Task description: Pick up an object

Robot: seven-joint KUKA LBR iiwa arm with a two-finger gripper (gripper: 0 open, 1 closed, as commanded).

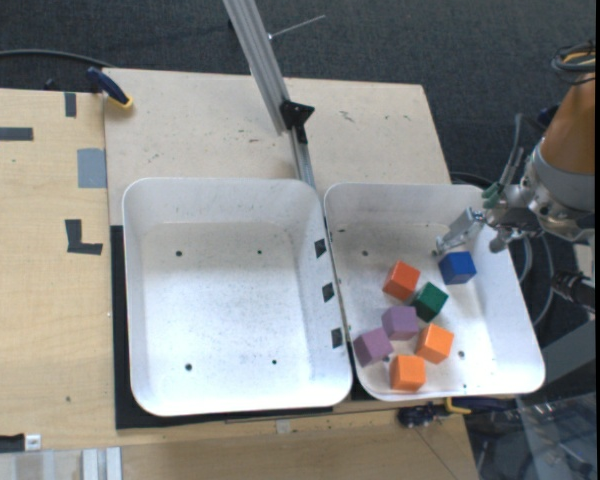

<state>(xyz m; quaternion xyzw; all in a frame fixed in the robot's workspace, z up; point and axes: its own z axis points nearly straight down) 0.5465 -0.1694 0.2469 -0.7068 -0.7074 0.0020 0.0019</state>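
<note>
Several small cubes lie in the right white bin. A blue cube sits nearest the far right wall. An orange cube and a green cube lie just left of it. Two purple cubes and two more orange cubes cluster toward the front. My gripper hangs over the bin's far right part, open, with its fingers spread. One fingertip stands just above the blue cube. Nothing shows between the fingers.
The left white bin adjoins the right one along a shared wall. A slanted metal pole runs from the top down to that wall. A blue and yellow tool lies on the bench at the back left.
</note>
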